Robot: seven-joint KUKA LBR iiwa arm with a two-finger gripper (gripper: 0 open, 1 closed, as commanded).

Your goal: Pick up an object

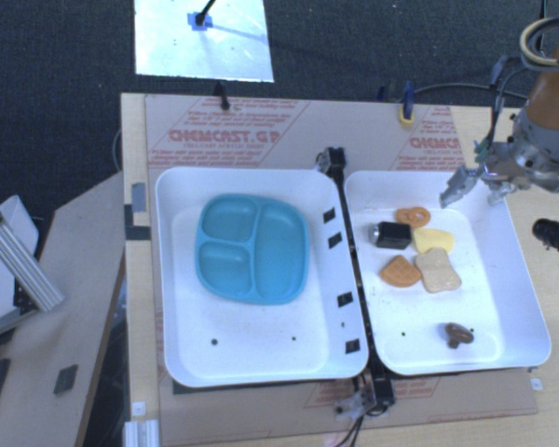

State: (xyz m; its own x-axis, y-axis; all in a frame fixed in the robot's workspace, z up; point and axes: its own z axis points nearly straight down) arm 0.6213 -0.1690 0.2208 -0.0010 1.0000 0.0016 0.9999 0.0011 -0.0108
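- Gripper spread wide, holding nothing, over right bin far edge.
- Pretzel nearest below-left of fingers; looks light, stiff, flat.
- Pinch across its rim.

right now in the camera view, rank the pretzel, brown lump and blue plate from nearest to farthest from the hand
From the hand, over the right bin's far edge:
1. Pretzel, far end of the right bin.
2. Brown lump, near end of the right bin.
3. Blue plate, left bin.

Divided plate in left bin; food pieces in right bin, pincer above its far edge.
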